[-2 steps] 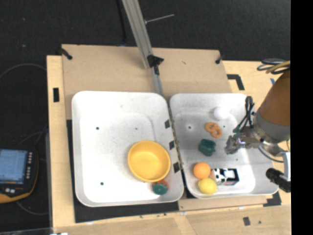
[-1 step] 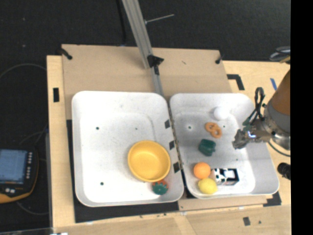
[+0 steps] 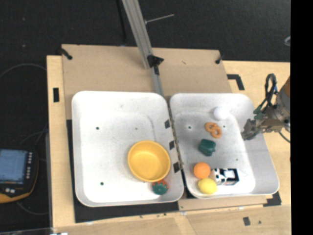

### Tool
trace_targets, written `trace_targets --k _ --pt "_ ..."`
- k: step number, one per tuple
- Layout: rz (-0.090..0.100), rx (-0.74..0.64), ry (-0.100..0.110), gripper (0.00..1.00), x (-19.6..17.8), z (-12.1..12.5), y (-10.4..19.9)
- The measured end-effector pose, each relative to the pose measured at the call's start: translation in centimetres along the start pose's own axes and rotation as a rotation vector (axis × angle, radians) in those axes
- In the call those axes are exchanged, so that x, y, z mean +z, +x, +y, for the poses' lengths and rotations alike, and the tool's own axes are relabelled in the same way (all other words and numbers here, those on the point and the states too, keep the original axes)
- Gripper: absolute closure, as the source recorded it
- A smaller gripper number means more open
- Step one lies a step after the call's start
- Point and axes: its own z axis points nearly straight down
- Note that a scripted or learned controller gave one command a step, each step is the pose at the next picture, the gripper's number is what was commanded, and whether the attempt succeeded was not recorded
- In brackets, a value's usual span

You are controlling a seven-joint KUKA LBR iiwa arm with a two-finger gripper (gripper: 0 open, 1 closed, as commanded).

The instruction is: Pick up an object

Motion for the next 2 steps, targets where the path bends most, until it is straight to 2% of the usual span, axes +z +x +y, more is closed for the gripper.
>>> trace_targets --k 1,2 --pt "0.003 -0.003 0.005 1.0 0.1 2.4 5.2" --pt "0.003 -0.002 0.009 1.0 2.1 3.8 10.4"
